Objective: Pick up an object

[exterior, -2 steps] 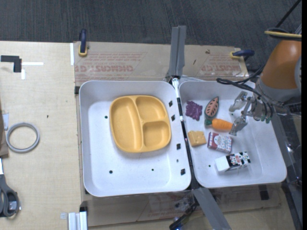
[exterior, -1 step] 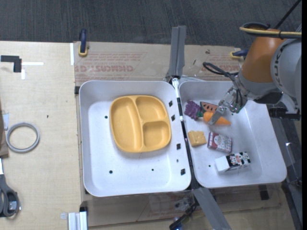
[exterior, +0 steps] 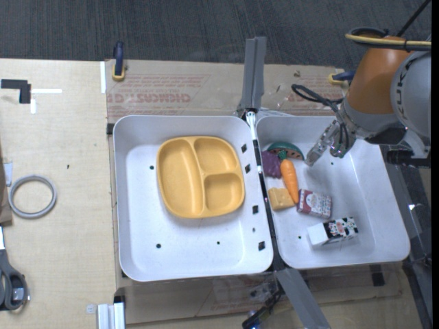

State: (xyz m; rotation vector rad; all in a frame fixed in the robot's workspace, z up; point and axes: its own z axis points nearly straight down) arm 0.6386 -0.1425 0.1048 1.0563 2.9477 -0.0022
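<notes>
A carrot (exterior: 290,181) lies just below and left of my jaws (exterior: 321,149) in the right bin (exterior: 384,204); they hang above it, and I cannot tell their state. A small red carton (exterior: 314,203) lies further below; a yellow divided plate (exterior: 201,177) sits well left.

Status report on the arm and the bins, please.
Gripper above right bin, holding nothing. Carrot lies among small items at left wall. Nothing blocking.
</notes>
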